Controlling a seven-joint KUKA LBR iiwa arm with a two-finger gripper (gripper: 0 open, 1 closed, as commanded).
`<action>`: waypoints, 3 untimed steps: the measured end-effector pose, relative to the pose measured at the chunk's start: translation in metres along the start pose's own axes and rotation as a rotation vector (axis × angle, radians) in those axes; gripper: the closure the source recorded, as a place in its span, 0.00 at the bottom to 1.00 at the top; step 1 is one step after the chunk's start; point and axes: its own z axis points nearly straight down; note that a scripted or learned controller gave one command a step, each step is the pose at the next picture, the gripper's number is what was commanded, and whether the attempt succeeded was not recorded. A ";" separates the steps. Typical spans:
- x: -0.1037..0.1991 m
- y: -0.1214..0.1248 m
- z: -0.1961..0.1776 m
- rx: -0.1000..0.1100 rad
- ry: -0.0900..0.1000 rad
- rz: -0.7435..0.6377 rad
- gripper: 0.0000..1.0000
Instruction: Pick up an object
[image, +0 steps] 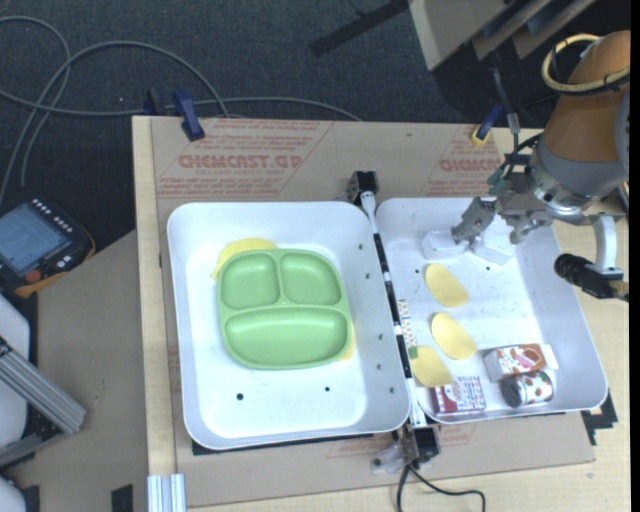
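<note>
A bench (300, 140) is carrying two white bins. The left bin (200, 400) is holding a green tray (285, 305). The right bin (560, 330) is holding three yellow chips (447, 285) down its left side and two packets (520, 372) at its near edge. The gripper (492, 228) is hovering at the far edge, fingers spread, pinching nothing. Judging by this, it is approaching; next it needs lowering onto a chip.

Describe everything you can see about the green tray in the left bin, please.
The green tray looks like smooth, light green plastic with rounded corners. It has three compartments: two smaller ones at the far side and one long one at the near side. It lies flat, open side up, near the middle of the left bin. A yellow sheet pokes out from under its far left corner, and a yellow edge shows along its right side.
</note>
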 end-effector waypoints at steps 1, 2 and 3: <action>0.023 0.004 0.089 0.002 0.000 -0.001 0.00; 0.025 -0.005 0.120 0.003 0.001 0.001 0.00; 0.025 -0.004 0.110 0.000 0.000 0.002 1.00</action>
